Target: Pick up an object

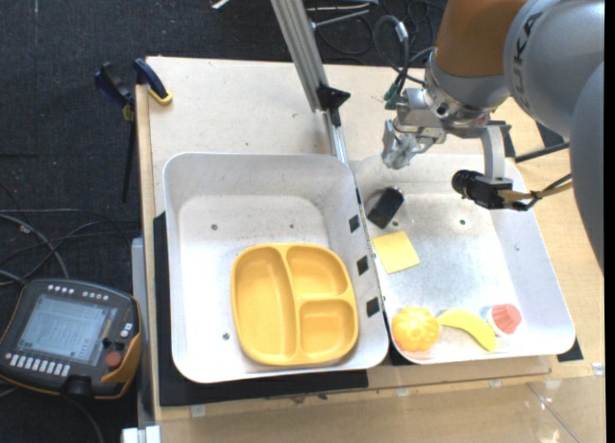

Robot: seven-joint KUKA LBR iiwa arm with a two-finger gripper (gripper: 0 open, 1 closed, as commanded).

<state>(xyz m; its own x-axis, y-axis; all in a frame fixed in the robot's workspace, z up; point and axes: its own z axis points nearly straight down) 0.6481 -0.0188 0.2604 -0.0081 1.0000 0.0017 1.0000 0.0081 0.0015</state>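
Observation:
My gripper (397,155) hangs over the back left corner of the right bin (524,268), with nothing visibly in it. Just below it a small black block (384,207) lies against the bin's left wall. A flat yellow square (396,251) rests a little nearer the front. Along the front edge sit an orange fruit (415,329), a yellow banana (469,328) and a small red and white piece (505,316).
The left bin (192,191) holds a yellow divided plate (293,302). A metal rail (300,37) slants down between the bins at the back. A black cable fitting (485,187) juts out beside the wrist. A teach pendant (67,335) lies off the bench at left.

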